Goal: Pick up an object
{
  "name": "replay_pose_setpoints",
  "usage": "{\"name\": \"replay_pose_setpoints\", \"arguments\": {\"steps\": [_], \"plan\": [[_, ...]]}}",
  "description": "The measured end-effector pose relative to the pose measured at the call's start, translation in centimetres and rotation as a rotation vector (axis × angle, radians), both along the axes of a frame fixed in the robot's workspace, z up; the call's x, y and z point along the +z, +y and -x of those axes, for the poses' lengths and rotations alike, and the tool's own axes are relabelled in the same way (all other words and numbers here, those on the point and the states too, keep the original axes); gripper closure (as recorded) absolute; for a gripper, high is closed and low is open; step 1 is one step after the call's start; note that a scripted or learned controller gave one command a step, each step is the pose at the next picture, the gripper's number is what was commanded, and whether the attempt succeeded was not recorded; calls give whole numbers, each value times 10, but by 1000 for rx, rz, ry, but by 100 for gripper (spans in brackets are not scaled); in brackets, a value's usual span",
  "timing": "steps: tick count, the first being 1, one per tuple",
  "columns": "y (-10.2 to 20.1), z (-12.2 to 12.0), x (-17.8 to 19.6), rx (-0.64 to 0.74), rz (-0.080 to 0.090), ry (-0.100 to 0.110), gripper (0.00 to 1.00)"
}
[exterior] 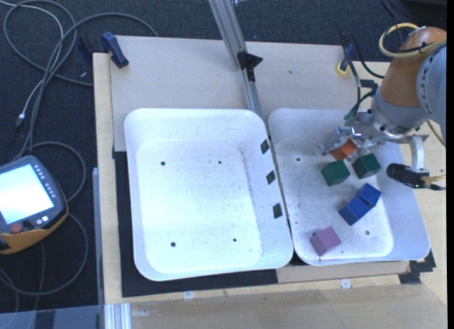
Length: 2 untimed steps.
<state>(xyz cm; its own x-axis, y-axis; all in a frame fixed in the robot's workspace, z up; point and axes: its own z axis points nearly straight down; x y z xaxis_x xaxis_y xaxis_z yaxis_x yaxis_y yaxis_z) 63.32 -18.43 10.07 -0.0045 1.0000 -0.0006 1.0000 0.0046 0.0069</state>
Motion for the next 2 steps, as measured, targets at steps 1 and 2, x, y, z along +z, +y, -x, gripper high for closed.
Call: {"name": "replay_pose_setpoints", "arguments": {"steps": [1,2], "plan": [[-1,2,11,-1,1,5,100],[-1,2,22,1,3,4,100]]}}
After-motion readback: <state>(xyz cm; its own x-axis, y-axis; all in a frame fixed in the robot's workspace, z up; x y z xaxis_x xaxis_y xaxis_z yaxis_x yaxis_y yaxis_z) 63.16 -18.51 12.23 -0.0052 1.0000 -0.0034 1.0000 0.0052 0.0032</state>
